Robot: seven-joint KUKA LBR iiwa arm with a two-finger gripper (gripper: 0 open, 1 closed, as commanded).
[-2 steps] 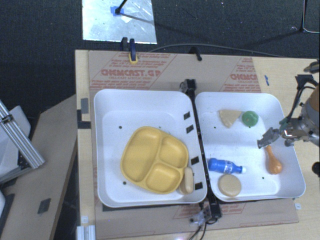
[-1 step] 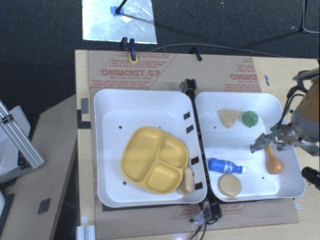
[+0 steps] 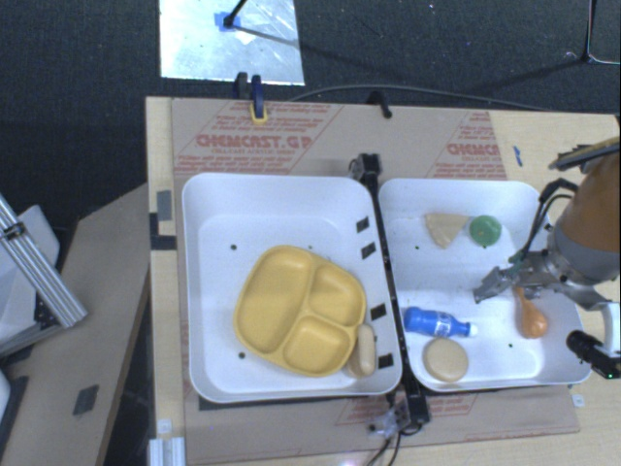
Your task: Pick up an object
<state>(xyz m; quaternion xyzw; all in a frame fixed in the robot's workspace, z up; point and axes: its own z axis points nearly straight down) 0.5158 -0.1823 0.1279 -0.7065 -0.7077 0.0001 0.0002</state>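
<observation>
The right bin (image 3: 505, 375) holds a blue bottle (image 3: 437, 322) lying on its side, a round tan disc (image 3: 445, 359) just in front of it, a tan wedge (image 3: 445, 227) and a green ball (image 3: 485, 229) near the back wall. An orange carrot-like piece (image 3: 531, 316) lies toward the bin's right side. My gripper (image 3: 522, 283) hangs low over the right part of this bin, directly above the orange piece and right of the bottle. The orange piece's top end is partly hidden under the gripper, and I cannot tell if they touch.
The left bin (image 3: 223, 202) carries a yellow divided tray (image 3: 291, 304), with a beige potato-shaped thing (image 3: 363, 349) against its right edge. A black divider (image 3: 380, 260) runs between the bins. The arm's body (image 3: 594, 223) overhangs the right bin's right wall.
</observation>
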